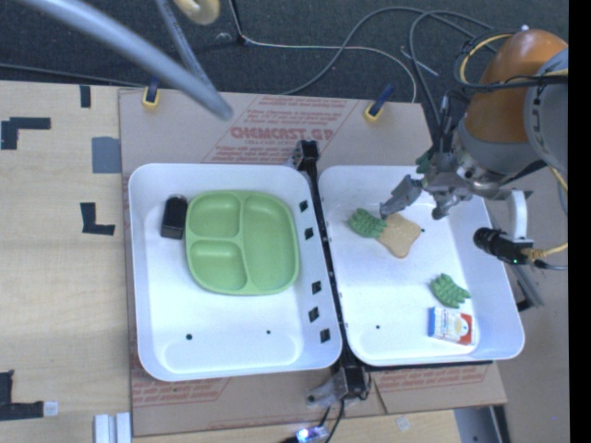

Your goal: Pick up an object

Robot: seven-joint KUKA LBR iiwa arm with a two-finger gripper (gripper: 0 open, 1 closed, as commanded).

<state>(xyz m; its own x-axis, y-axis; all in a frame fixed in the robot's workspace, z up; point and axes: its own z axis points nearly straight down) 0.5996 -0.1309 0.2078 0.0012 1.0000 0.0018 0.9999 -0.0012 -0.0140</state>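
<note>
Camera view from above, we see the gripper (420,206) with fingers spread, holding nothing, over the right bin (489,340), tan cookie-like piece (401,236) just below it touching a green leafy toy (367,222), second green toy (449,290) and small carton (452,325) nearer the front, green divided plate (243,242) and black block (174,217) in the left bin (152,340).

Pale wooden bench top (55,247) with black tape marks (90,218) scattered at left, overlaid by a brown cardboard sheet (277,127) printed in red and clipped at its far edge with a yellow clamp (150,97) and another (375,111). Beyond, dark carpeted floor (305,17) crossed by loose black cables (369,35). Even, soft lighting throughout.
</note>
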